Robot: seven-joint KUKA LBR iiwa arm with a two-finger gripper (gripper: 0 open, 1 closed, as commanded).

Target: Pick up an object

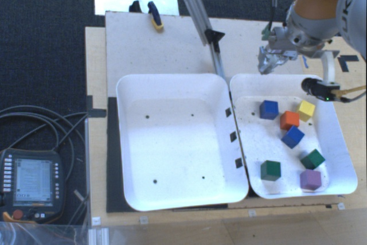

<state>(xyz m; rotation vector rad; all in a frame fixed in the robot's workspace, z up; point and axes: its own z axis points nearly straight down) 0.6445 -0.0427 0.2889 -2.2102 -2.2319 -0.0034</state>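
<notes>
1. Purple cube point(310, 179) and two green cubes point(270, 170) sat nearest, in right bin point(343, 149).
2. Blue, orange, yellow cubes lay further back, same bin.
3. Hand point(268, 63) hung above bin's back rim, nothing seen in it; open/closed unclear.

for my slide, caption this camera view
Gripper poised above the right bin of seven colored blocks, nothing grasped.
</notes>
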